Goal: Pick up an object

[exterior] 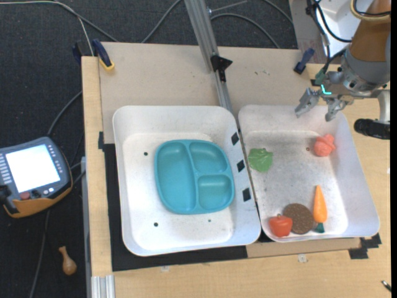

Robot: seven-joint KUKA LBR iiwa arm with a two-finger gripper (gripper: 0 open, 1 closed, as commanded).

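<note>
Objects for picking all lie in the right bin (363,185), while the left bin (133,166) holds a teal plate (193,176) with three compartments, lying flat near its middle.

Going left to right: a pendant (31,176) with a lit screen sits on the dark floor beside the bench (155,73). A small wooden knob (67,261) lies below it, near the bench's front left corner. A grey pole (208,39) slants down from the top to the gap between the two bins.

Inside the right bin, a green lettuce (260,159) rests close to the left wall. At the front, a red tomato (280,226) touches a brown patty (299,217), and an orange carrot (319,205) stands just beside the patty on its right, its green end pointing toward the front rim. A pink piece (323,146) lies apart from these, toward the back right of the bin.

The gripper (320,106) hovers over the bin's back rim, above and slightly left of the pink piece. Its two fingers (305,103) are spread apart with nothing between them. The grey arm with its orange band (371,33) rises toward the top right corner.
</note>
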